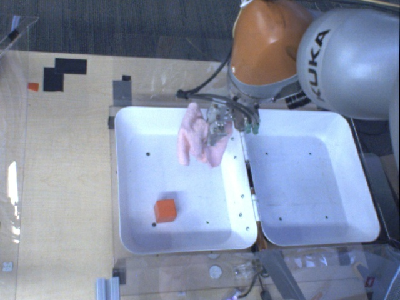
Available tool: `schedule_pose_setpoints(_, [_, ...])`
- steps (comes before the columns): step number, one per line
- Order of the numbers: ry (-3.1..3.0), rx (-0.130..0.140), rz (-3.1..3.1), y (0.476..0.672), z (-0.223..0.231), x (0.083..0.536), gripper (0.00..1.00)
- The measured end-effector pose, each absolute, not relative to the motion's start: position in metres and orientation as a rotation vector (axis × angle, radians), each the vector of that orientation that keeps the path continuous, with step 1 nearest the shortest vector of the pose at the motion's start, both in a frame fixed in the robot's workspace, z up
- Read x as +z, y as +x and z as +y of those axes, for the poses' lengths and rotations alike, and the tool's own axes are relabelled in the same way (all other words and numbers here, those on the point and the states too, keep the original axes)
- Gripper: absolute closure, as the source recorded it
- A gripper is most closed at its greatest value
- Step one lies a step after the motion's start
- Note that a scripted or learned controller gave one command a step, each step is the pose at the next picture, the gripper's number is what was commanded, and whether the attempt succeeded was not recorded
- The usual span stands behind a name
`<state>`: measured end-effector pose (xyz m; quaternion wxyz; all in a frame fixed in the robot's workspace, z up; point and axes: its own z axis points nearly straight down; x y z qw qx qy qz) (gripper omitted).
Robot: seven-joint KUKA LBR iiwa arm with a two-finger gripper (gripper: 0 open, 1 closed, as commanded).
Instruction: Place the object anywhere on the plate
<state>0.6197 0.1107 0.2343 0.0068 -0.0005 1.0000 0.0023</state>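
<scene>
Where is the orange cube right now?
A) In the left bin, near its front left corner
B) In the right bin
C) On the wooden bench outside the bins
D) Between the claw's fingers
A: the orange cube sits on the floor of the left bin, toward its front left corner, well apart from the claw and the pink cloth.

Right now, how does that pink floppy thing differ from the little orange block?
The pink floppy thing is pale, soft and crumpled, while the orange block is bright, hard-edged and boxy. The pink thing is larger and sits under the gripper near the left bin's far side; the block lies alone near its front. Both are over the left bin.
</scene>
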Motion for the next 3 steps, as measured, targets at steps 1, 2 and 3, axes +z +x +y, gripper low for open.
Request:
schedule_pose_setpoints(1, [-0.004,0.007,3.133,0.594,0.152,0.223,1.00])
schedule_pose_setpoints(2, [-0.005,0.008,3.133,0.572,0.199,0.226,1.00])
schedule_pose_setpoints(3, [-0.005,0.008,3.132,0.573,0.199,0.226,0.00])
